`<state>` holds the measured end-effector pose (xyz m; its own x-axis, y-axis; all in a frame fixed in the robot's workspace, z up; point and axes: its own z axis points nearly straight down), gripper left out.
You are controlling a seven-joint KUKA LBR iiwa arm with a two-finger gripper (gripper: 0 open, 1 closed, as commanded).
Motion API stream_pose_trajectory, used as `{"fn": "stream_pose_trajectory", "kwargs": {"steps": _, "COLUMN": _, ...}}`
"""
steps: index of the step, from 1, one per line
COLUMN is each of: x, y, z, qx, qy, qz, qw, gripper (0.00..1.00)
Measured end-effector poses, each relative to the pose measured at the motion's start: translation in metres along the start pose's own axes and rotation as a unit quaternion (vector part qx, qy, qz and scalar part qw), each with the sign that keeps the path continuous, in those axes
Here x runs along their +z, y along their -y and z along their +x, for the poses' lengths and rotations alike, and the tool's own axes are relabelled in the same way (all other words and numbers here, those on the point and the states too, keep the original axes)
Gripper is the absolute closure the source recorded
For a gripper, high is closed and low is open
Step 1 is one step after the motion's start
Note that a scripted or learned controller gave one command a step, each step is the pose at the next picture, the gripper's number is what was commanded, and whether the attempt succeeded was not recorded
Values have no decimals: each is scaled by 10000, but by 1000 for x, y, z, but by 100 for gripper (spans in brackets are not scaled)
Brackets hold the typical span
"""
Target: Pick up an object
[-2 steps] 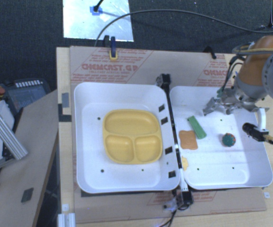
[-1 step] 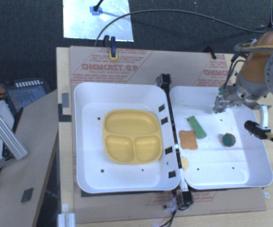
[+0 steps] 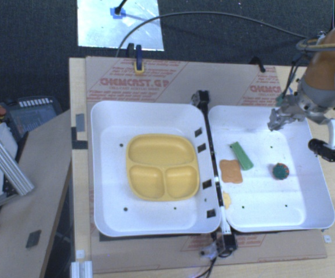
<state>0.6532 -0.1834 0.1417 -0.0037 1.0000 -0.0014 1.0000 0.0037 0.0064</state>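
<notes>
**Over the right bin, nothing in my grip yet**

Dark carpet surrounds the bench, where a cardboard sheet [image 3: 156, 80] printed in red lies under two shallow white bins set side by side. Left bin [image 3: 106, 126] holds a yellow divided tray [image 3: 160, 167], lying flat near its middle. Right bin [image 3: 312, 213] holds the loose pieces: a green stick [image 3: 241, 155] lying at a slant, an orange-tan flat piece [image 3: 230, 171] just beside the stick's near end, a small dark teal round object [image 3: 280, 171] further right and apart from both, and a pale yellow scrap [image 3: 226, 200] near the divider between the bins. My gripper [image 3: 279, 120] hangs over the far part of the right bin, well apart from all of these. Whether my fingers are spread or closed I cannot tell; I see no object between them. My arm [image 3: 330, 68] comes in from the right.
</notes>
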Motion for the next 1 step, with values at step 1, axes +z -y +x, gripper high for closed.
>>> {"fn": "stream_pose_trajectory", "kwargs": {"steps": 1, "x": -65, "y": -7, "z": 0, "qx": -7, "qy": 7, "qz": -16, "qw": 10000, "gripper": 100}}
